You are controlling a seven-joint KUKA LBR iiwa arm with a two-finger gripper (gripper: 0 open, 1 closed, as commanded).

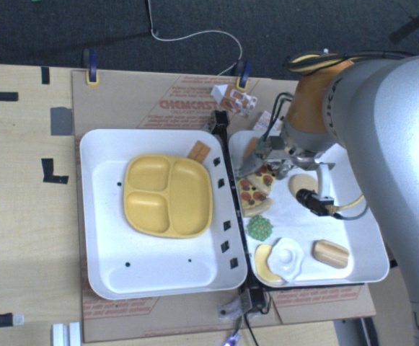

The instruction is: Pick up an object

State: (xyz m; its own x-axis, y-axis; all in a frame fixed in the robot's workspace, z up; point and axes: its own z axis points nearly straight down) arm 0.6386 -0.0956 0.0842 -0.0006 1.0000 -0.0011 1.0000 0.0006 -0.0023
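The arm's end effector (267,166) hovers above the pizza slice (255,190), grip state unclear, needing to descend next.

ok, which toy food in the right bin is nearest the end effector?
The pizza slice: it lies just below the end effector, while the broccoli, fried egg and bread roll sit further down.

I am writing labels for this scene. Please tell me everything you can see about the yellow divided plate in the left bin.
The yellow divided plate looks like matte plastic, a rounded square with three compartments: two smaller ones on the left and one larger on the right, separated by raised ridges. It lies flat, right side up, slightly rotated, on the floor of the left bin. A small brown block lies at its upper right corner; whether they touch is unclear.
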